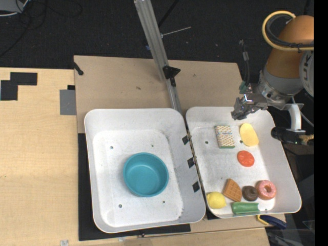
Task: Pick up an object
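My gripper (242, 110) hangs over the far edge of the right bin (287, 173), just above and left of a pale yellow oval piece (249, 135). Nothing shows between its fingers. In that bin also lie a checked cream block (224, 136), a red round piece (246, 159), a waffle-like orange wedge (232, 190), a yellow lemon (216, 200), a brown doughnut (250, 192), a pink doughnut (266, 189) and a green bar (244, 207). A teal bowl (146, 174) sits in the left bin (102, 137).
A slanted aluminium rail (156, 45) rises behind the bins and ends near their shared wall. Black clips (188, 150) line the divide between the bins. The arm's orange band (287, 40) fills the upper right.
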Robot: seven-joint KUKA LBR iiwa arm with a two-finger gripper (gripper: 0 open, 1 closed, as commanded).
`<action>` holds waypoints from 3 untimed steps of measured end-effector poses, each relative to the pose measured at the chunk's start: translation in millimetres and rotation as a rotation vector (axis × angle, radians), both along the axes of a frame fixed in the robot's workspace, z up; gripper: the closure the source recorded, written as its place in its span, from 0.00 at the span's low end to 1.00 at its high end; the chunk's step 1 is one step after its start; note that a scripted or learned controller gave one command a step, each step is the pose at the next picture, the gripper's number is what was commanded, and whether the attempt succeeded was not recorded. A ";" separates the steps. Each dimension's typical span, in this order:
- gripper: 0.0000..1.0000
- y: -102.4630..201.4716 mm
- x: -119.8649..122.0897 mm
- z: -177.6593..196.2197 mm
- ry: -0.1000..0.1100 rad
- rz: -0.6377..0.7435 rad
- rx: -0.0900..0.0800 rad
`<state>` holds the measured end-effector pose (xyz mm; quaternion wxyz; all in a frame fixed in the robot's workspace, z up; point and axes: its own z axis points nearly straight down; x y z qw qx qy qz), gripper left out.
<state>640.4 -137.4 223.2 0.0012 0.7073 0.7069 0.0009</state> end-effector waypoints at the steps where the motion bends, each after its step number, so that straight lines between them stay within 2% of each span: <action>1: 1.00 54.2 -9.4 11.5 0.002 0.004 0.001; 3: 1.00 146.4 -40.0 19.8 0.004 0.003 0.001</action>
